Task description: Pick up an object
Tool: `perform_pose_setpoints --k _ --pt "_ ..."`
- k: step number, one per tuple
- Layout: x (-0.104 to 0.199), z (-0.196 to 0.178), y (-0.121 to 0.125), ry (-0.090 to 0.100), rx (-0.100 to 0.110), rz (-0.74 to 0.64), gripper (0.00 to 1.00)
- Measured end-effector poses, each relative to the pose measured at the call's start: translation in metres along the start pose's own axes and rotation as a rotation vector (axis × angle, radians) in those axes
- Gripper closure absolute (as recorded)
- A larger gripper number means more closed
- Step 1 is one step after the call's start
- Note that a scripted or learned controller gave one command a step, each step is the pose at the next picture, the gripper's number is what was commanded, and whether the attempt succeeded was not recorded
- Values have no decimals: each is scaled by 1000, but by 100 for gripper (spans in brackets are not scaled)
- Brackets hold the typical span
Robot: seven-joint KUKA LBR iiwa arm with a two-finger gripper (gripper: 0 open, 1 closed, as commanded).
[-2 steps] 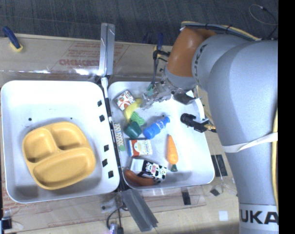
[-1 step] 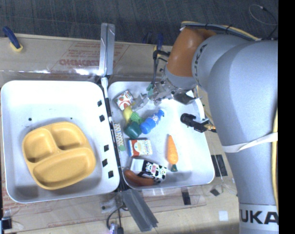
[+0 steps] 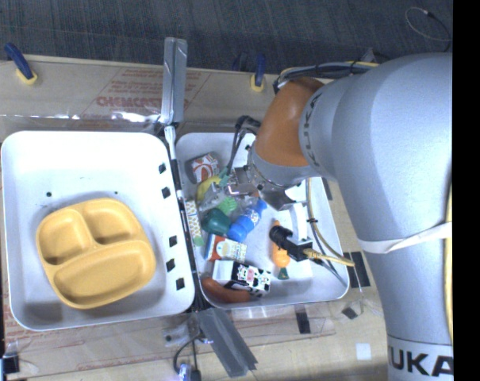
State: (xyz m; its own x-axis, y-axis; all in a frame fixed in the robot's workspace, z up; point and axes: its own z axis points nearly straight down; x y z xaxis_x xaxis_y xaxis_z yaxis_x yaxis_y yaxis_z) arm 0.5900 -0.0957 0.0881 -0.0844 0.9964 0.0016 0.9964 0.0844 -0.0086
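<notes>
Heap of small objects (image 3: 236, 236) in right bin (image 3: 328, 288): blue bottle (image 3: 241, 227), green piece (image 3: 218, 221), orange carrot (image 3: 281, 254). Pincer (image 3: 238, 182) low over heap's top; grip state cannot tell. Yellow tray (image 3: 95, 250) in left bin (image 3: 33, 153).

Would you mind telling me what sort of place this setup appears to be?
Probably a robotics lab's grasping bench: a grey arm reaches over two white bins, one piled with small household items, the other holding a yellow divided tray.

Matt yellow plastic tray (image 3: 97, 262), smooth white plastic bins (image 3: 81, 151), glossy grey arm (image 3: 382, 141)
</notes>
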Motion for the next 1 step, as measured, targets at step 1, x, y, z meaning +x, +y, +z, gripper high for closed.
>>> perform_pose_setpoints --k 1 --pt "0 -7 -1 0 6 -4 100"
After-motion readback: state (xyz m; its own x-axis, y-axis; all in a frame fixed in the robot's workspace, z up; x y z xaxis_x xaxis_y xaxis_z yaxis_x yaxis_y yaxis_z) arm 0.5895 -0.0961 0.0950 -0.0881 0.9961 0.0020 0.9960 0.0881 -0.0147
